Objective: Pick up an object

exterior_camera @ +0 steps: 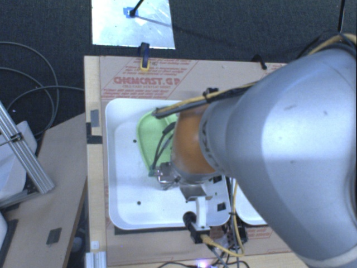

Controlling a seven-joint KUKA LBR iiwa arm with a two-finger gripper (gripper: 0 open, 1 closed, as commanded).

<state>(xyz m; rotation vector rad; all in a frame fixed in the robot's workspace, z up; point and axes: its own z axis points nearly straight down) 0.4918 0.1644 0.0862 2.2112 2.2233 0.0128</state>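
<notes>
The green thing [149, 134] lies in the left bin [125, 205], toward its far side, and the arm covers its right part. It looks thin, pale and slightly see-through, with a curved edge, so it is probably light plastic, maybe a soft sheet or a shallow shell; which of these cannot be told. If so, it would weigh little, flex under pressure and slide easily on the smooth white bin floor. A pinch over the free curved edge at its left looks the best hold, since the flat of it offers nothing to close on.

The arm [290, 149] reaches in from the right and hangs steeply over the bin, its orange band [189, 144] just above the green thing. The tool [163, 175] sits low at the thing's near edge; whether it is apart, together or clamped cannot be told. The bin rests on a surface [167, 77] of printed board.
</notes>
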